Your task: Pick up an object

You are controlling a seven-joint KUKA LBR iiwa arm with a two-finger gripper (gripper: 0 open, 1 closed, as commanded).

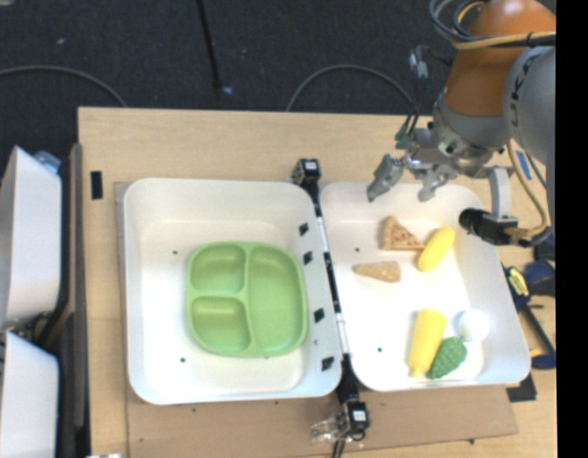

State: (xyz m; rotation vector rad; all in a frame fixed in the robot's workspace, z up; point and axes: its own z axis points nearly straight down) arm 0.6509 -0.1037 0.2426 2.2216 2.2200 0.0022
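Claw (406, 180) spread open, nothing held, above right bin's (370, 365) far edge. Pizza slice (400, 234) nearest: centred descent advised before closing.

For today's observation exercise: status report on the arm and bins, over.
Gripper open, holding nothing, above right bin's far edge. Pizza slice nearest below it. Nothing blocking.

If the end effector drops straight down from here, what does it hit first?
Likely bare floor of the right bin. The end effector, fingers spread, hangs over its far edge; the pizza slice lies just nearer the camera. Depth unclear.
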